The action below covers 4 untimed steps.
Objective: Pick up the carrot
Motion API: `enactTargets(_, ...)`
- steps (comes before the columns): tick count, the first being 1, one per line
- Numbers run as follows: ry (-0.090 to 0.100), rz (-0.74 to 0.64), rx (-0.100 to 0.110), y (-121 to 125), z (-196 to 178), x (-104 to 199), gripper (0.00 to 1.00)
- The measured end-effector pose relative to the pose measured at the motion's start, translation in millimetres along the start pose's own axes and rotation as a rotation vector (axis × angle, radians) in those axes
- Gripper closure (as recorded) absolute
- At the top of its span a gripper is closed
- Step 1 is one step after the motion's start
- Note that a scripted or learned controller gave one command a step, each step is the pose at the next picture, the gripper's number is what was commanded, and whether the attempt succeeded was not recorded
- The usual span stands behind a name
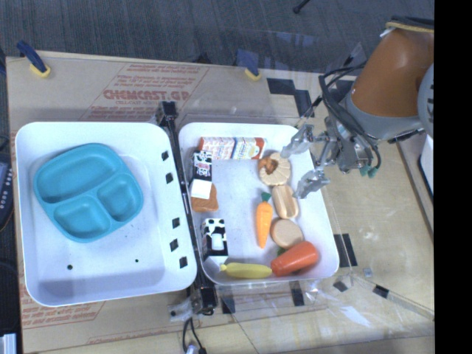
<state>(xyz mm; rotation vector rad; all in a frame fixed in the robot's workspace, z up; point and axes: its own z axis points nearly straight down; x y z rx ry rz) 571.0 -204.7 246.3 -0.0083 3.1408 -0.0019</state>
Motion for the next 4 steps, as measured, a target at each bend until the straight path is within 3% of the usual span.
enactTargets(1,0.006,-0.166,-0.006,48.7,96.4,-5.3,0.0)
enactTargets(2,0.005,-0.174,-0.004,69.9,156.1,28.0,0.0)
enactTargets(3,-0.001,-0.183,-0.002,71.6,143.4,24.5,1.0)
enactTargets(4,0.001,0.123,-0.002,93.8,103.9,44.5,1.0)
